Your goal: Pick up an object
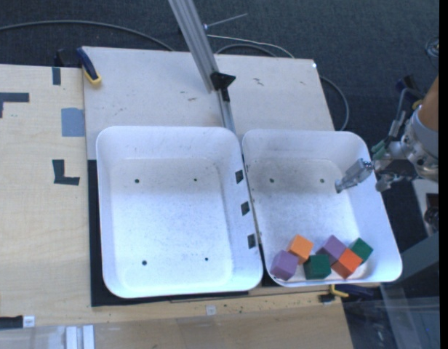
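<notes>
Two white bins (173,137); end effector (366,173), seemingly open, above right bin's rim.

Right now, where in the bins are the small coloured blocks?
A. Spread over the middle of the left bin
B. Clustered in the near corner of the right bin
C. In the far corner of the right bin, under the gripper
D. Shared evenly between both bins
B: the coloured blocks all lie close together in the near part of the right bin, toward its near right corner, while the gripper is at that bin's far right side, apart from them.
</notes>
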`<move>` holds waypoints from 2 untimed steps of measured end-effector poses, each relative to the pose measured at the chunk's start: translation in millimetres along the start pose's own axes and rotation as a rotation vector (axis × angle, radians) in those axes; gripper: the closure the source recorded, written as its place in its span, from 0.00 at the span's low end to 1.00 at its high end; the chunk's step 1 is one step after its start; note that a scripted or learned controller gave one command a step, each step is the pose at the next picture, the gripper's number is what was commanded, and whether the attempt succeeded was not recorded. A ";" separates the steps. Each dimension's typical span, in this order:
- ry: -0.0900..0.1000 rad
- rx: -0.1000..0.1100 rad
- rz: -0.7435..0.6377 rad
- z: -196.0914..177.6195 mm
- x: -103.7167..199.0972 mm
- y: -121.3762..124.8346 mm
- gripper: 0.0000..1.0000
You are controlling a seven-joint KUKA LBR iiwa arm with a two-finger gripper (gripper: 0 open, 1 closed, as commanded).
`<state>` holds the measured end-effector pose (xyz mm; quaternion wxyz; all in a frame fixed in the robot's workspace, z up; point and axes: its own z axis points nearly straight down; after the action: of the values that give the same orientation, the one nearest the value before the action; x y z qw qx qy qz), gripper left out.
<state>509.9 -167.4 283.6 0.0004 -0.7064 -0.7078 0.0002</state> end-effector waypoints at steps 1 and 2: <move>0.001 0.000 -0.003 -9.8 0.8 0.4 1.00; 0.002 0.008 0.000 178.5 25.7 23.7 1.00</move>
<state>533.4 -141.6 105.1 0.0040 -0.7062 -0.7080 0.0025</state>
